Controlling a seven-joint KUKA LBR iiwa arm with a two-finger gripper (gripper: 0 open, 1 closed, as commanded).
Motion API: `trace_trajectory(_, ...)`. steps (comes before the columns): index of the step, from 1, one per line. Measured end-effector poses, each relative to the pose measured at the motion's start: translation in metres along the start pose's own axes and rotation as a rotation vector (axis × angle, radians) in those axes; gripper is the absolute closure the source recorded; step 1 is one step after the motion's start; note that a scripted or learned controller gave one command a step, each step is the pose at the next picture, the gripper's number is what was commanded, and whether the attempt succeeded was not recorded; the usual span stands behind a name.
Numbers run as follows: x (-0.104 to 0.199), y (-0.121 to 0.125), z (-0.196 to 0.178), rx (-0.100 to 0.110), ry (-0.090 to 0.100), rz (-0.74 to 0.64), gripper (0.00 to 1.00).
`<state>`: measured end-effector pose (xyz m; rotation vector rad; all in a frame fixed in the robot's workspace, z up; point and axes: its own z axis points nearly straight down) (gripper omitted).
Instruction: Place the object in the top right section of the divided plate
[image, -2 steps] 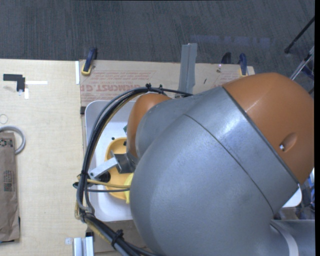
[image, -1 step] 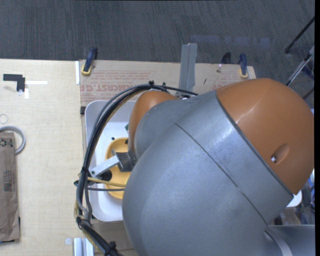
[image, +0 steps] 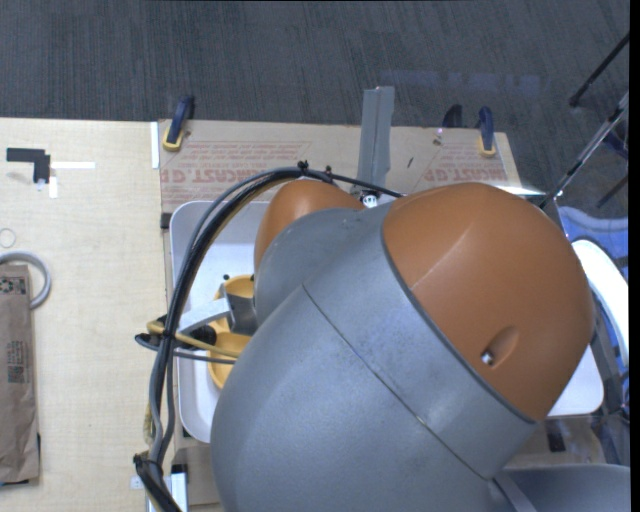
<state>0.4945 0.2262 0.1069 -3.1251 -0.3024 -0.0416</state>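
Observation:
The grey arm (image: 400, 370) with its orange band fills the middle and right of the camera view and covers most of both bins. Past its left side, a slice of a yellow divided plate (image: 228, 345) shows in the left white bin (image: 185, 300). A small dark part with a grey piece (image: 243, 318) sits at the plate's edge right beside the arm; I cannot tell whether that is the gripper. The object for the plate is hidden behind the arm.
Black cables (image: 200, 260) loop from the arm over the left bin. A brown paper bag (image: 18, 370) lies at the far left of the bench. Cardboard (image: 270, 155) held by yellow-blue clamps (image: 178, 122) lines the back. The right bin's rim (image: 600, 270) shows at right.

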Motion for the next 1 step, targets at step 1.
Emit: trace_trajectory(1, -0.0027, -0.0008, 0.0046, -0.001, -0.008, -0.001, 0.0)
